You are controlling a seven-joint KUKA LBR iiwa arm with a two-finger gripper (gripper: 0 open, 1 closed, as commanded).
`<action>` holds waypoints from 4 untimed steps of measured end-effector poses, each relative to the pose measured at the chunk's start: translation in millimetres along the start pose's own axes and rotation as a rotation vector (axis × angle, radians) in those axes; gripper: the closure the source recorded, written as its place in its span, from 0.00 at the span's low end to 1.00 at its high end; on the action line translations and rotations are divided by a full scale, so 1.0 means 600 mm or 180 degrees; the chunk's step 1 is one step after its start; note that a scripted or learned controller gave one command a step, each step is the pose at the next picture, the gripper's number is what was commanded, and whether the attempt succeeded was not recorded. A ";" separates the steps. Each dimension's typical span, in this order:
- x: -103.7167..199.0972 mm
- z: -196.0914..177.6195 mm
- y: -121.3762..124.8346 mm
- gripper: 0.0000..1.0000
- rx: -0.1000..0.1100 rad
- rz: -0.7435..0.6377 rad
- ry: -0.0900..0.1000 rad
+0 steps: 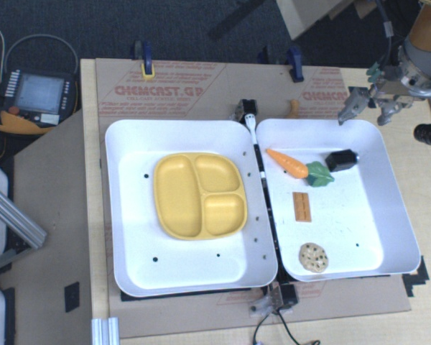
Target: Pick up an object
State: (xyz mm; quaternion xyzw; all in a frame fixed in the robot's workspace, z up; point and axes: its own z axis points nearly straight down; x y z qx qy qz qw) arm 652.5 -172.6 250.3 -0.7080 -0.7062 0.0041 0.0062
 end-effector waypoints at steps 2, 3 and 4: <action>-0.002 0.092 0.000 0.00 -0.0023 -0.0007 -0.0005; -0.014 0.170 -0.006 0.00 -0.0026 -0.0005 -0.0006; -0.030 0.258 0.005 0.00 -0.0070 -0.0007 -0.0033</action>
